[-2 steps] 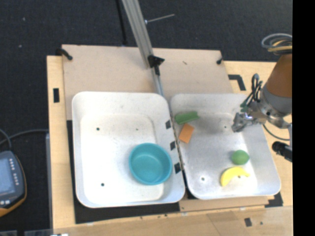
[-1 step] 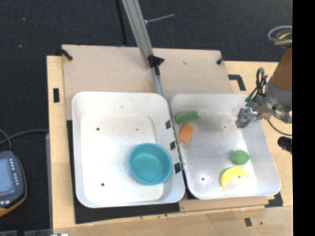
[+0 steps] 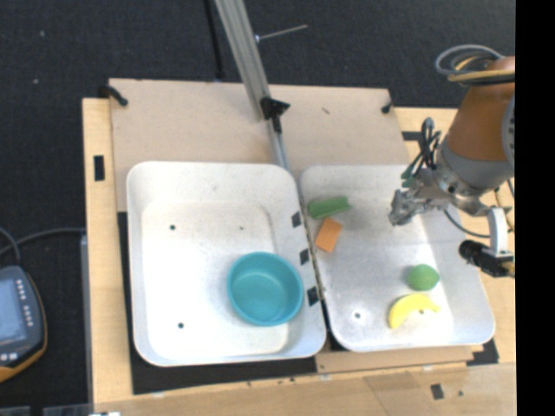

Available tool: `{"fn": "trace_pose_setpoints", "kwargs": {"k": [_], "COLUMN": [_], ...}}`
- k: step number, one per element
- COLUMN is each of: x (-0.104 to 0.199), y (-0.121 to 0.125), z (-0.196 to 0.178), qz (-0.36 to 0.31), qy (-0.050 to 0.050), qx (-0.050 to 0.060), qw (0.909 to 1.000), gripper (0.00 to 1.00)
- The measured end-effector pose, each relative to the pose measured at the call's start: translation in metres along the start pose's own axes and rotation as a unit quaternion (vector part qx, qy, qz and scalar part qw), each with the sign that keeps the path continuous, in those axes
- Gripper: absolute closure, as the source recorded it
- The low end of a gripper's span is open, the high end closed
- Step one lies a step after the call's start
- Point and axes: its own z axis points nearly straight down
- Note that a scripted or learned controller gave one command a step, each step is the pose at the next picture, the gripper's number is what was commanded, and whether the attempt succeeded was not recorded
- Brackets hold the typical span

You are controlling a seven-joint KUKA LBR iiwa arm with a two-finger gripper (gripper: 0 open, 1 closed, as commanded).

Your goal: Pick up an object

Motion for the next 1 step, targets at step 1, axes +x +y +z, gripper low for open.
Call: {"fn": "trace_pose_setpoints", "kwargs": {"k": [1], "x": [0.0549], "y": [-0.0023], "z": [-0.0147], "qz": [-0.001], "qy": [0.001], "qx": [0.0], "qw": [1.0], "gripper": [1.0]}}
